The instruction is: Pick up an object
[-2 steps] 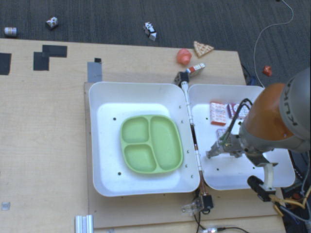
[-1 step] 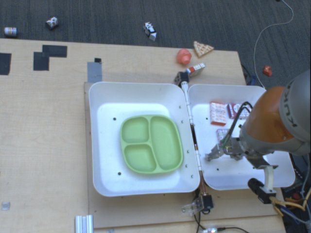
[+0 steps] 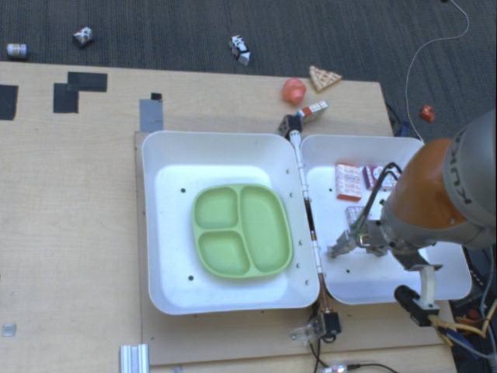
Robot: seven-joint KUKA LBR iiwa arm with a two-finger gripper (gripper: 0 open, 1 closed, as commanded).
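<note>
Presently, contents as follows. Left bin [image 3: 151,231]: one green divided plate [image 3: 242,230] with three compartments, lying flat near the middle. Right bin [image 3: 342,286]: one red-and-white packet [image 3: 349,182] near the far edge, with a second small packet [image 3: 371,176] just beside it, partly behind a cable; a small greenish item [image 3: 356,217] lies near the arm, too blurred to name. Arm [image 3: 435,193]: grey with an orange band, reaching in over the right bin. Gripper [image 3: 342,246]: low over the white floor of the right bin, tip pointing toward the divider between the bins; whether it is released or clenched cannot be told, and nothing can be made out in its grasp. Bench beyond the bins: a red ball [image 3: 293,91], a pizza-slice toy [image 3: 324,77], a small tube [image 3: 314,109]. Progress: no object is lifted as yet; the packets sit well apart from the gripper, so grasp and lift both appear to remain.
</note>
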